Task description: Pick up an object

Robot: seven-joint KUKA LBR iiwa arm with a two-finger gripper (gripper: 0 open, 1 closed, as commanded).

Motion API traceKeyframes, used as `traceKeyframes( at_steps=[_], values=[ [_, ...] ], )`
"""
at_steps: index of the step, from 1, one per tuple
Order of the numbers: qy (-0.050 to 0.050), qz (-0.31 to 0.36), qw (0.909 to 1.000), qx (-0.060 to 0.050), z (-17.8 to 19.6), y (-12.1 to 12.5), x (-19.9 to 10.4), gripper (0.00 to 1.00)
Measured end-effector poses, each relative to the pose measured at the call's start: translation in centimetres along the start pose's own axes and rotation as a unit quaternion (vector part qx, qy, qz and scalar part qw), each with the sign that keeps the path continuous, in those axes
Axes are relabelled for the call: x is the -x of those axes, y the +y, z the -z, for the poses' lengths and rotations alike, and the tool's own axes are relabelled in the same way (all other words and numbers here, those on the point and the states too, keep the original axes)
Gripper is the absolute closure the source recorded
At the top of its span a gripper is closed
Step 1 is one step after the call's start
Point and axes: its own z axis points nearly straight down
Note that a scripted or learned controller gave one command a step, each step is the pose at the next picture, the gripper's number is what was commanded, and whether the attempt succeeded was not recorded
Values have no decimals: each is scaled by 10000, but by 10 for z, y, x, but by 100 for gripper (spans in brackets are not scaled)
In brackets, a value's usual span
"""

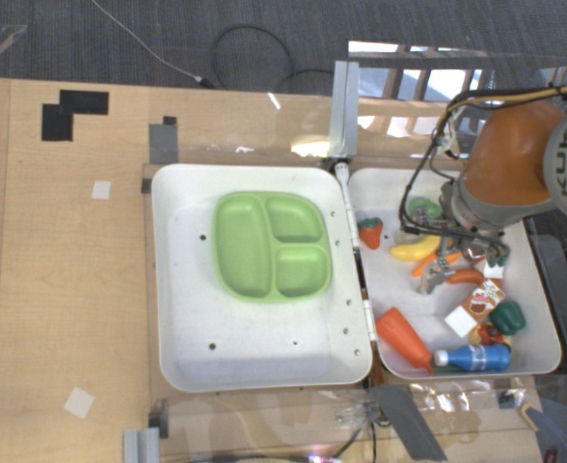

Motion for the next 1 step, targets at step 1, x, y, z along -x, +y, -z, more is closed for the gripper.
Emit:
traceKeyframes(
  at_steps=[1],
  values=[
    [-51, 26, 10000, -20, 14, -1, 3, 100]
  ],
)
